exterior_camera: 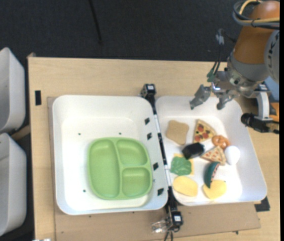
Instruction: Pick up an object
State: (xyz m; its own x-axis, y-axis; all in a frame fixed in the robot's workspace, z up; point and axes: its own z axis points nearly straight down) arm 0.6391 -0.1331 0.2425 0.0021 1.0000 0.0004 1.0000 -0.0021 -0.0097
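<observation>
Jaws spread apart with nothing between them, we note, the gripper [211, 97] poised over the right bin's [250, 149] far edge. Below it, apart from the fingers, lie toy foods: bread slice [177, 131], two pizza slices [203, 131], a white egg [232, 154], green leaf [181, 165]. Left bin [66, 134] holds a green divided plate [119, 167] on the wooden surface [96, 77].

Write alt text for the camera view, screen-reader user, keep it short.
The gripper, fingers spread and holding nothing, hovers over the back edge of the right bin, which holds toy food including a bread slice and pizza slice. The left bin holds a green divided plate.
</observation>
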